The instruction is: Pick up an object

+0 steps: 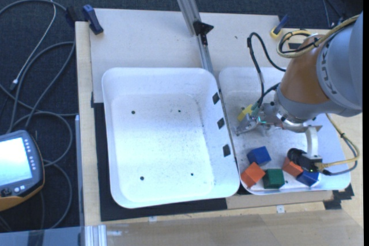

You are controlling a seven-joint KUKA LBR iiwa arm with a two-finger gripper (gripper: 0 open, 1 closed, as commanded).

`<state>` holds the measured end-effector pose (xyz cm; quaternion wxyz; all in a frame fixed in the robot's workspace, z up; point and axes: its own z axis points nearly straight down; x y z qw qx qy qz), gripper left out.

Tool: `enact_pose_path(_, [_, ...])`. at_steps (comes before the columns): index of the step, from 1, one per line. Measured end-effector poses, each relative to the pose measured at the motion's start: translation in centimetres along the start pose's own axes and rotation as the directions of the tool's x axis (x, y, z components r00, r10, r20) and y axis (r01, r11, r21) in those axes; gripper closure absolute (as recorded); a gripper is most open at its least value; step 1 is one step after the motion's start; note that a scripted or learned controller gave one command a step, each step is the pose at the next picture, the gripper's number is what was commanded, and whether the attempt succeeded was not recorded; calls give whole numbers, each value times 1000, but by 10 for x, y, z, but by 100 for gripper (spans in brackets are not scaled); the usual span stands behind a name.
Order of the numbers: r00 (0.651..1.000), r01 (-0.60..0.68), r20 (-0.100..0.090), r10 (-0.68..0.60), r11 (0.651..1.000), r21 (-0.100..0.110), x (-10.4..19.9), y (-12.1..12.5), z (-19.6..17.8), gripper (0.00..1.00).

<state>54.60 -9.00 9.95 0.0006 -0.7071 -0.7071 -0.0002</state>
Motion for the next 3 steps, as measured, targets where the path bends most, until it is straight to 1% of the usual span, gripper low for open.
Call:
enact_pose_path(1, [1000,2,2,-2,1000,-5,-20,47,-1,0])
enact_pose_path(2, [1000,3,2,-3,1000,-3,-19,45,-11,100])
enact_pose_path(3, [1000,10,-1,-10,1000,-14,61,131,-106,100])
